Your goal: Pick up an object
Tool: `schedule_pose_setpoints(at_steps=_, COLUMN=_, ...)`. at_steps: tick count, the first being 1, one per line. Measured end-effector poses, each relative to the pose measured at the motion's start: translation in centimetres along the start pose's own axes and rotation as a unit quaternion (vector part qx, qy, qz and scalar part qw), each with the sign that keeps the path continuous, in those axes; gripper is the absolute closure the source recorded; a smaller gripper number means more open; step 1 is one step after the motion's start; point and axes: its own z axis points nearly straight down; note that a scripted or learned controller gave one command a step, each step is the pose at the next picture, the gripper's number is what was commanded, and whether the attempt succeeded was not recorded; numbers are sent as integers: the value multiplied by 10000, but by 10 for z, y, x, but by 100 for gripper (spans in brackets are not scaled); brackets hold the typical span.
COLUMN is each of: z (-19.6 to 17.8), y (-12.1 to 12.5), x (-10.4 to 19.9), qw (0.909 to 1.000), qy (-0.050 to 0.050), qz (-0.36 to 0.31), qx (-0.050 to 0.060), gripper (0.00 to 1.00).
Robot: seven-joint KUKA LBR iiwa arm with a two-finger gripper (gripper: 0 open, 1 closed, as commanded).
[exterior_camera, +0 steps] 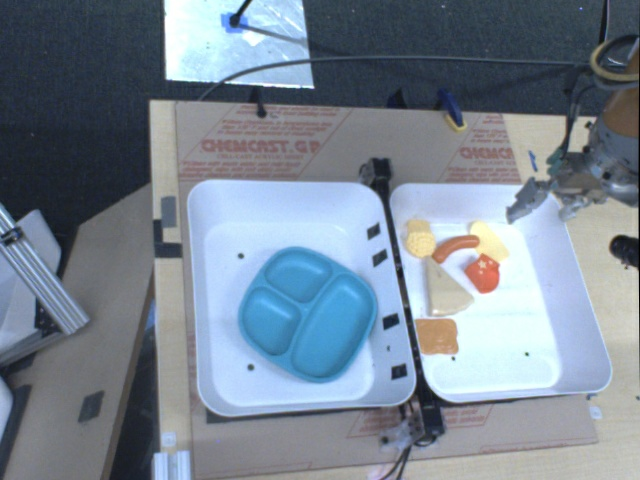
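- Closest to the camera, in the right-hand shallow white bin (pixel 575 363), a flat golden-brown toast-shaped piece (pixel 437 336) lies by the bin's inner wall, near the divider.
- Across the divider, the left-hand shallow white bin (pixel 215 268) carries a sky-blue plastic plate with three compartments (pixel 308 312), lying flat and turned at an angle, a little nearer the front.
- Moving up the right bin, a pale cream wedge-shaped piece (pixel 446 290) sits just above the toast piece, close but apart from it.
- Right beside the wedge, a small red toy with a white patch (pixel 483 274) touches or nearly touches its upper right corner.
- Just beyond, a slim orange-red sausage-shaped toy (pixel 456 247) lies at a slant between a bumpy yellow corn-like piece (pixel 420 239) on its left and a smooth pale yellow piece (pixel 489 239) on its right.
- All six pickable items cluster in the upper left part of that bin, every one resting on the floor.
- Farther back, at the bin's upper right rim, the grey two-finger gripper (pixel 548 200) hangs over the edge, well apart from the cluster.
- Its fingers look spread, released, with nothing between them.
- Farthest off, a crinkled silvery sheet with a blue tape mark (pixel 238 26) lies on the dark floor.
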Motion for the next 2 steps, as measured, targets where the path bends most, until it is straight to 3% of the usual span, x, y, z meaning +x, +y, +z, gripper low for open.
schedule_pose_setpoints(at_steps=1, z=-7, y=2, x=1, qw=10000, qy=-12, qz=-14, qx=-57, gripper=0)
schedule_pose_setpoints(at_steps=2, z=55, y=6, x=-1, qw=10000, qy=-10, qz=-4, qx=-41, gripper=0)
